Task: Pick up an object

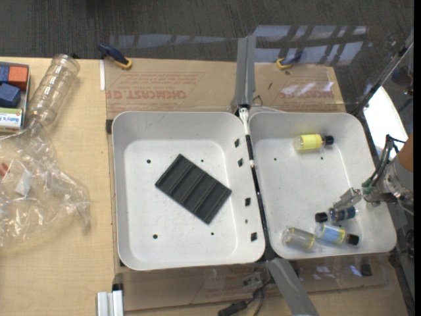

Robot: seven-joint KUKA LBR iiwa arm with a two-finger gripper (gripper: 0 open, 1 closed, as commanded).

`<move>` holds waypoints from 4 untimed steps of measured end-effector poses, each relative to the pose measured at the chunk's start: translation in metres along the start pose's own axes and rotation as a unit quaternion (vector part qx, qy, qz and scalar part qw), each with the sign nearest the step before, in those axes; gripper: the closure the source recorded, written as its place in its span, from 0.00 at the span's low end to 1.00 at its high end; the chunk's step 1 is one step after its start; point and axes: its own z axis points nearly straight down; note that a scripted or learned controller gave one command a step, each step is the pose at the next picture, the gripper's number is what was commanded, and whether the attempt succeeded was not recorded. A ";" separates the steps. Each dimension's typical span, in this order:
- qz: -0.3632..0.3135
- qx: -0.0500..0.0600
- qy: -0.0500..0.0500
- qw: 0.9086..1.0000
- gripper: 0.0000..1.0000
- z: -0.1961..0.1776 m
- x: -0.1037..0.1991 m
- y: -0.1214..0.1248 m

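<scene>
Camera view: four bottles (316, 141), one ribbed panel (193, 188).

A single fixed camera looks down at a slant from above the tabletop (72, 176), taking in both shallow white bins, the left bin (125, 196) and the right bin (368, 176), side by side across the middle of the frame. The view sits far enough back to show the cardboard sheet (171, 87) behind the bins and a strip of dark floor (197, 12) along the top. The arm's end effector (358, 195) enters at the right edge, low in the frame.
</scene>
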 end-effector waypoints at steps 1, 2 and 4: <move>0.000 0.000 0.000 1.000 0.00 0.000 0.000 0.000; 0.001 -0.002 -0.002 1.000 1.00 -0.009 -0.001 0.001; -0.018 0.000 -0.002 1.000 0.00 -0.058 0.011 0.000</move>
